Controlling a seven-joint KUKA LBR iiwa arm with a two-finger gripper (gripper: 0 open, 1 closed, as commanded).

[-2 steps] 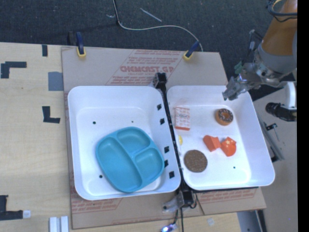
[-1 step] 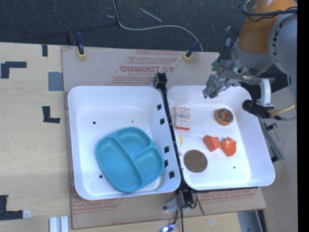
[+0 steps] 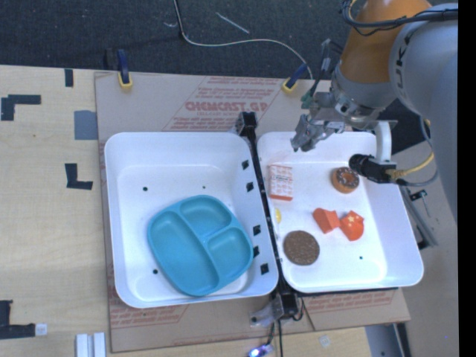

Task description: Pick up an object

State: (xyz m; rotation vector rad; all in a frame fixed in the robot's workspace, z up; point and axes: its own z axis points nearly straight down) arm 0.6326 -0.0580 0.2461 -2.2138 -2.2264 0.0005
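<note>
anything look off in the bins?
Nothing spilled or broken. The blue tray lies skewed in the left bin, turned against the bin's sides. In the right bin the box, donut, brown disc and two orange-red pieces lie loose, apart. Gripper hangs over the bin's far-left corner.

Bright, even overhead light falls on the bench; the two white bins (image 3: 119, 199) run close to overexposed, with soft shadows along their inner walls; the arm (image 3: 416, 43) at upper right is slightly soft; overall sharpness is modest.
</note>
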